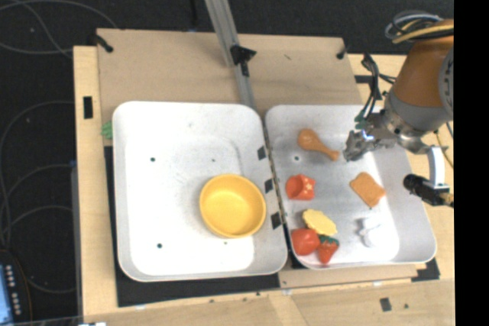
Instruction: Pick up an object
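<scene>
My gripper (354, 146) hangs over the back part of the right bin (412, 229), just right of an orange drumstick-shaped toy (316, 143). Nothing shows between its fingers. Below it lies an orange wedge (367, 188). Toward the bin's left side sits a red pepper (300, 186). Near the front are a yellow piece (319, 222), a red tomato (305, 241), a strawberry (328, 249) and a small white object (370, 231).
A yellow bowl (231, 204) stands in the left bin (153, 141) near the divider. A metal pole (218, 4) rises slantwise from behind the bins. The arm's grey and orange body (424, 84) fills the right edge.
</scene>
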`<act>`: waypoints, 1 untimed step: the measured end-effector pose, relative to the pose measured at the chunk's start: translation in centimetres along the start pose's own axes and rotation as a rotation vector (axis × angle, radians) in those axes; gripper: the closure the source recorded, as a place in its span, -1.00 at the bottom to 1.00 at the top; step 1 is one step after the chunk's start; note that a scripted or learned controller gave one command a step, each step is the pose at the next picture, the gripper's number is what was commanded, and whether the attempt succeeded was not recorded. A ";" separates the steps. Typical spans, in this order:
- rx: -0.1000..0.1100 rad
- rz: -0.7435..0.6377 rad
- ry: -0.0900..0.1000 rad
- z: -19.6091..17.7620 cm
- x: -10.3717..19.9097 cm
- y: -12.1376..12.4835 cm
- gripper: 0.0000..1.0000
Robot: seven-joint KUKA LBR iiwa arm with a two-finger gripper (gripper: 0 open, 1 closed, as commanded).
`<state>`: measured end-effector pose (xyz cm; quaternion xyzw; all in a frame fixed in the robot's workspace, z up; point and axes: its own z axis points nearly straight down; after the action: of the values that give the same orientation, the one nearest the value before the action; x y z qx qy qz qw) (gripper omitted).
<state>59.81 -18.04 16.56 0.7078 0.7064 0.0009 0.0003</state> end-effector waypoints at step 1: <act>-0.005 -0.001 -0.002 -5.4 -1.1 0.0 1.00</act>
<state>59.78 -19.11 21.99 0.7076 0.7067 0.0020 0.0030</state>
